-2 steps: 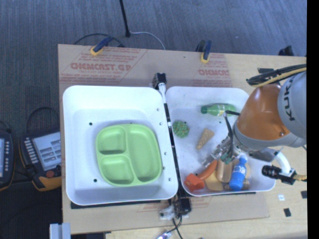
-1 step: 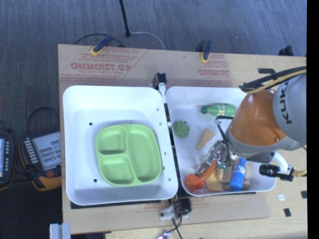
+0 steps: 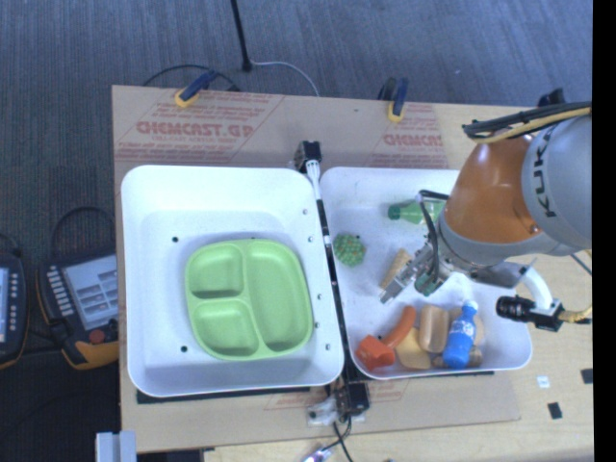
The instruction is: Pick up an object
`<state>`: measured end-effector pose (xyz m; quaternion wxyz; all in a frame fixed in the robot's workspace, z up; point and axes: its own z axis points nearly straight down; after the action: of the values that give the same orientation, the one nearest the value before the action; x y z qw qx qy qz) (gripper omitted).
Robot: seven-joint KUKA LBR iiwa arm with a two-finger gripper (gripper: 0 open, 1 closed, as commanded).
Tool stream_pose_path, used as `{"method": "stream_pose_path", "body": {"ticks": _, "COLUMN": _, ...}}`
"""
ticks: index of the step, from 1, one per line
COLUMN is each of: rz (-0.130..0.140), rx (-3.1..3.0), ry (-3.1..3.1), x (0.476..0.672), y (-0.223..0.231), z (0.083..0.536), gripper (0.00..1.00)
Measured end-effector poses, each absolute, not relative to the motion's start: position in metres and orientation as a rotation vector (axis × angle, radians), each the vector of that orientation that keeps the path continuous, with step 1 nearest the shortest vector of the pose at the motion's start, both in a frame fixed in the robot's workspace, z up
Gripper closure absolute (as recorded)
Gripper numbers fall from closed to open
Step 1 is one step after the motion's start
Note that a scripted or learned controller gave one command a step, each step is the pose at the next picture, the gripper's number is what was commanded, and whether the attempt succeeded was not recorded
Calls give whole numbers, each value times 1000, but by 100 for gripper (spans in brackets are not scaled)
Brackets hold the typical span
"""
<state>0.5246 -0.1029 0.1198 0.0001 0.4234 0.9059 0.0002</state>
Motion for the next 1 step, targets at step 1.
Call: {"method": "stream_pose_path", "body": {"ticks": 1, "rz": 1, "rx": 1456, "ry": 2782, "x": 501, "y": -53, "z": 185, "gripper": 100}}
